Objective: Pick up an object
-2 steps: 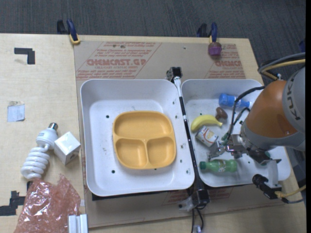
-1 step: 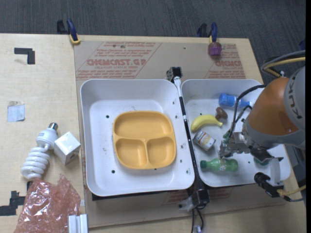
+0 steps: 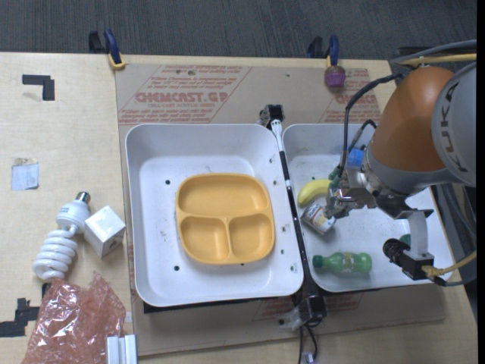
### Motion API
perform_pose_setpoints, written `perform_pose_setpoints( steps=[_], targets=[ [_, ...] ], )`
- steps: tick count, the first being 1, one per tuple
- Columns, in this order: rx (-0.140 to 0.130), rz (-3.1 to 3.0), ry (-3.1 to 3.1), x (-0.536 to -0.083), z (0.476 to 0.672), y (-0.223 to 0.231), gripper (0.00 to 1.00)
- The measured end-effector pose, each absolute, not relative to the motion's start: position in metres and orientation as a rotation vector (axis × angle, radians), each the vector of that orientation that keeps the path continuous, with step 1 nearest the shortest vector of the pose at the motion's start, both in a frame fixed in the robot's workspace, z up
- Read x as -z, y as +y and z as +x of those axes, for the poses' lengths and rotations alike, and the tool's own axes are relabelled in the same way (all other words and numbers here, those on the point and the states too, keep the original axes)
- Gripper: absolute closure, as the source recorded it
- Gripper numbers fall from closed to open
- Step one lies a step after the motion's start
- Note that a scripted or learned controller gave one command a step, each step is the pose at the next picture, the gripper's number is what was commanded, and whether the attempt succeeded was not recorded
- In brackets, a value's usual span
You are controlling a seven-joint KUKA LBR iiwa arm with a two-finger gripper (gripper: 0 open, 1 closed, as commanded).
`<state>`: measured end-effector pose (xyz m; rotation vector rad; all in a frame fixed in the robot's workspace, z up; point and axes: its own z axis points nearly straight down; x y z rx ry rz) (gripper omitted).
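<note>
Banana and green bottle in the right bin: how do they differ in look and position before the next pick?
The banana is yellow and curved; the green bottle is straight, with a pale label. The banana lies in the middle of the right bin by its left wall, close to the gripper; the bottle lies nearer the front edge, away from the gripper. Both lie on their sides on the bin floor, ungrasped.

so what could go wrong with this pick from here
The gripper is low in the right bin, right where the banana and a small can lie close together, so it may nudge one while going for the other, or catch both. The can lies tilted on its side and could roll away. Both lie near the bin's left wall, which leaves little room for the fingers.
</note>
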<state>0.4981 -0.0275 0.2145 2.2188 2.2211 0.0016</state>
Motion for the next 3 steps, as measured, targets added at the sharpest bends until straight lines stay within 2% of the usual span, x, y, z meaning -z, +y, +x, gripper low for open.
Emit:
perform_pose_setpoints(
  steps=[1,2,3],
  targets=[
    [-0.001,2.219,2.222,-0.215,0.498,-0.028,0.0],
    [0.001,2.221,2.221,-0.192,0.503,-0.087,0.0],
    [0.001,2.223,2.22,-0.092,0.543,-0.105,0.0]
  ],
)
